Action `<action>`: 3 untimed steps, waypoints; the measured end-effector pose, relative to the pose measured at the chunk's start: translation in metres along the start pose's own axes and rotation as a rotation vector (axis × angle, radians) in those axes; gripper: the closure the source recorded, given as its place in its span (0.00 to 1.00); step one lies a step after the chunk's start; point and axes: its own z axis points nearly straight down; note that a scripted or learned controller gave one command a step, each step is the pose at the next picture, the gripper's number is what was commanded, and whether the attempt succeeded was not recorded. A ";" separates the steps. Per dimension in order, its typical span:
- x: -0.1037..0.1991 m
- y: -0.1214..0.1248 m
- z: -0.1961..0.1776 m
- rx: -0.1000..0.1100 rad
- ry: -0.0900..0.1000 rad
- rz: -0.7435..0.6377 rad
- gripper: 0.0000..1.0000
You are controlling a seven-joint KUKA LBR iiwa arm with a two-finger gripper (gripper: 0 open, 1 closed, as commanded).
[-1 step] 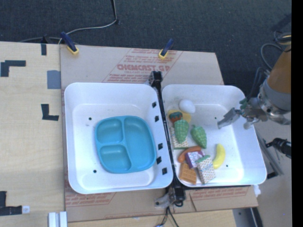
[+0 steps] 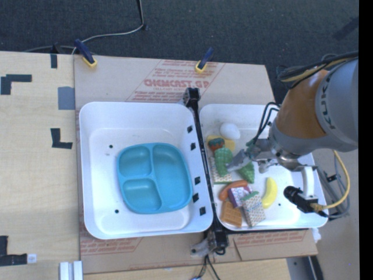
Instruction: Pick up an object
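We look down on a dark carpeted floor beyond a light wooden bench, on which a brown cardboard sheet printed with red lettering is held by two yellow-and-blue clamps at its far edge. On the cardboard sit two shallow white plastic bins with rounded corners, side by side. The left bin holds a smooth, glossy blue tray with three compartments, lying flat.

The right bin carries a clutter of small toy foods along its left side. A white egg-shaped piece lies farthest from us. Near it is a small multicoloured block, then a green leafy piece with a bumpy surface, its long axis running near to far. Closer to us lie an orange carrot-like piece, a purple piece, a flat waffle-textured tan square and a speckled wedge. A yellow banana lies just right of these, gently curved, long axis running near to far.

The grey arm with its orange band reaches in from the right, and the gripper points left over the pile. Its fingertips sit just beside the right edge of the green leafy piece, above a second small green piece; we cannot tell whether the fingers are spread or closed, or whether they touch anything.
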 end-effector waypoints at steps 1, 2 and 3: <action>-0.016 0.009 0.054 -0.005 0.004 -0.001 0.00; -0.016 0.011 0.042 -0.016 0.000 0.000 1.00; 0.050 0.004 -0.042 -0.004 -0.001 0.000 1.00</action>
